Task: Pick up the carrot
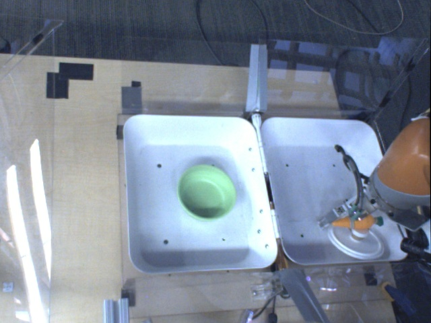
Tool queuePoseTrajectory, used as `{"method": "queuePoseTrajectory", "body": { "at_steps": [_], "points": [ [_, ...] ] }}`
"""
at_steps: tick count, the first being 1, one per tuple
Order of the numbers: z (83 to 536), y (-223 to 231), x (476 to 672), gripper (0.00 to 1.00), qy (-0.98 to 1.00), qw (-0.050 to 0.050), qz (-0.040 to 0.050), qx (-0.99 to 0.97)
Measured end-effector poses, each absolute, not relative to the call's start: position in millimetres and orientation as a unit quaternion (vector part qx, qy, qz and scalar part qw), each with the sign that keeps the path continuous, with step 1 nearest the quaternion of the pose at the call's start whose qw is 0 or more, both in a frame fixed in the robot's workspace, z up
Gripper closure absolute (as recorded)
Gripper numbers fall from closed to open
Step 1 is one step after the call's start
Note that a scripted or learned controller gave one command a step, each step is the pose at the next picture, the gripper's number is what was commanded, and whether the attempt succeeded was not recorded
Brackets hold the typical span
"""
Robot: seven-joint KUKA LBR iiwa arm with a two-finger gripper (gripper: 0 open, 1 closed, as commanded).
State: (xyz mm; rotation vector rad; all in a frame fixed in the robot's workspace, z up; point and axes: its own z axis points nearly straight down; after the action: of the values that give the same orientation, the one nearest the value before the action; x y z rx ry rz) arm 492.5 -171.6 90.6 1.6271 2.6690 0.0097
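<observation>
Gripper (pixel 355 215) low at right bin (pixel 303 147) front-right corner, over carrot (pixel 355 224); jaw state unclear. Carrot on white disc (pixel 357 242): likely light, stiff, smooth; grasp mid-body across width.

The arm (pixel 404 173) is cut off at the right edge, hiding part of the carrot (pixel 355 224).
</observation>
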Motion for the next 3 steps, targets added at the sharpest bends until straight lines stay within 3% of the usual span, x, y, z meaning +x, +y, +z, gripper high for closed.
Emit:
{"method": "queuePoseTrajectory", "body": {
  "at_steps": [1,2,3],
  "points": [
    [104,-171,496.3,1.00,0.854,0.012,0.0051,0.520],
    [162,-99,489.3,1.00,0.803,0.004,0.0021,0.596],
    [204,-161,562.9,1.00,0.864,0.006,0.0016,0.503]
  ]
}}
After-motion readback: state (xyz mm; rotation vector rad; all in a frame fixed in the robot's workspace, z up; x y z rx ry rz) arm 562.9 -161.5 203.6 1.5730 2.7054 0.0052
